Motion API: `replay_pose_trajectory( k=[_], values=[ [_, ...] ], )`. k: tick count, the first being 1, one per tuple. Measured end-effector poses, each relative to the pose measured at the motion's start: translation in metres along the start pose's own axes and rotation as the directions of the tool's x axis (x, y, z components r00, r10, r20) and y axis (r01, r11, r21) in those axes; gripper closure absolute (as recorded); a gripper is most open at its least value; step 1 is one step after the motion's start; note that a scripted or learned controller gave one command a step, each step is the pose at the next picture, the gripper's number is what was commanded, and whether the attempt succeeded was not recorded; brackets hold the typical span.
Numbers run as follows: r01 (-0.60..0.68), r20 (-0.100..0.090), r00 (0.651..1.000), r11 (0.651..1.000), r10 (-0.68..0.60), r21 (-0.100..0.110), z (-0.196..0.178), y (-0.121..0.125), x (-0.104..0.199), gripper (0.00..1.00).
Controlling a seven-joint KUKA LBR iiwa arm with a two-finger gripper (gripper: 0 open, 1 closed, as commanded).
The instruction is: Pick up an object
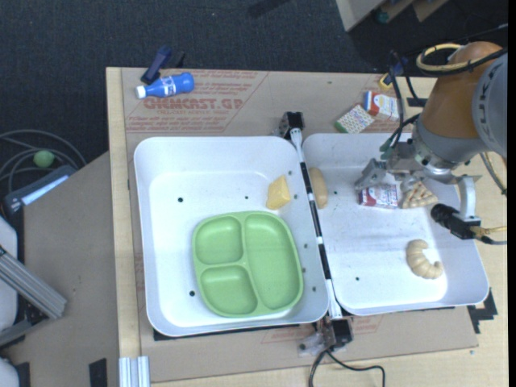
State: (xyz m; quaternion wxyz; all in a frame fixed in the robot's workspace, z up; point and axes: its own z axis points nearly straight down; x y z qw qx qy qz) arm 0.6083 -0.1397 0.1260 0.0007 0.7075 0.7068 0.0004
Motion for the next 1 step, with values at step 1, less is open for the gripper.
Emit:
replay_pose_trajectory(
  k=[1],
  values=[
    [0.001, 0.001, 1.0, 1.0, -0.001, 0.0, 0.0415, 0.0156, -0.0102, 0.0]
  ],
)
